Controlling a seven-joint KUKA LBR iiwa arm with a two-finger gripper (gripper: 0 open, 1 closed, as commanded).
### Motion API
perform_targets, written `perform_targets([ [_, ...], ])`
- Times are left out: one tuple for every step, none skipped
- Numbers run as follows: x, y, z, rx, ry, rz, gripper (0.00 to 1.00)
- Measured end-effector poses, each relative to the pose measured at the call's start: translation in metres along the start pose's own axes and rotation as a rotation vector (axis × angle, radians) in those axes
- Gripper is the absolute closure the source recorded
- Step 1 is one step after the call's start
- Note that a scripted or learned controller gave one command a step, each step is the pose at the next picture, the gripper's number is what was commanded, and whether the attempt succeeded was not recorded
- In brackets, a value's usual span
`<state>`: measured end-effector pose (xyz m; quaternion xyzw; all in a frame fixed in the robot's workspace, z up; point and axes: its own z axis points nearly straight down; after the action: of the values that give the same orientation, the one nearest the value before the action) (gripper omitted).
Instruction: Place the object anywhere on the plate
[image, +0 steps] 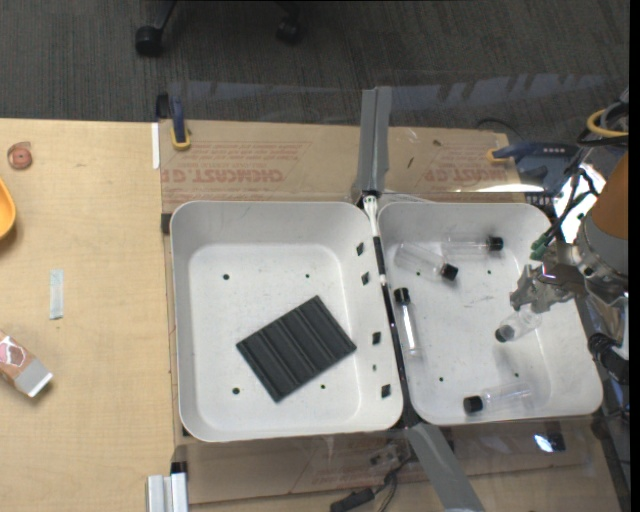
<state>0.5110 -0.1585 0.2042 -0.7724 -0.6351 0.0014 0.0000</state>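
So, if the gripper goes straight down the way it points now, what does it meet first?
Probably the clear plastic tube lying just below the gripper in the right white bin; depth is unclear.

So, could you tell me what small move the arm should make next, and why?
Probably a short lift straight up from the right bin. The gripper sits low over a clear tube near that bin's right side, while the dark ribbed plate lies in the left bin. Lifting would show whether the tube is actually caught before crossing over the divider.
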Motion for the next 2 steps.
perform_targets([
  [0.089, 0.049, -0.046, -0.001, 0.0, -0.219, 1.0],
  [0.146, 0.065, -0.04, 0.0, -0.001, -0.247, 1.0],
])
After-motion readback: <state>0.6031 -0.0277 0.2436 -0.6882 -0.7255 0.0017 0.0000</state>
